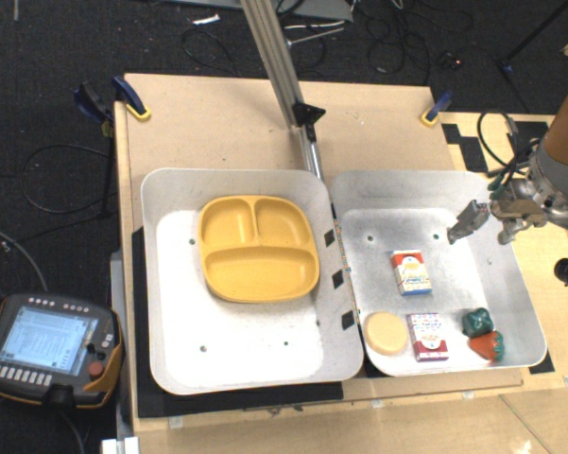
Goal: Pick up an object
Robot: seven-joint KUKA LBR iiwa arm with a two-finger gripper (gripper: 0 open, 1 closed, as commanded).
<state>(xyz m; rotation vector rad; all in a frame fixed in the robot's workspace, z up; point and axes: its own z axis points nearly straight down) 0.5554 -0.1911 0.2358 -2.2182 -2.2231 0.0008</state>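
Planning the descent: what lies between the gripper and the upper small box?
In the camera view, bare white bin floor separates the gripper from the upper small box.

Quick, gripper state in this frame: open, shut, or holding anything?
Two-finger gripper: jaws look open, nothing between them, above the upper right part of the right white bin.

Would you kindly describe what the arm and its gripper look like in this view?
The arm enters at the right edge: a rounded grey body with an orange-brown band above it. Dark cables loop beside it. The gripper is metallic grey, with slim fingers.
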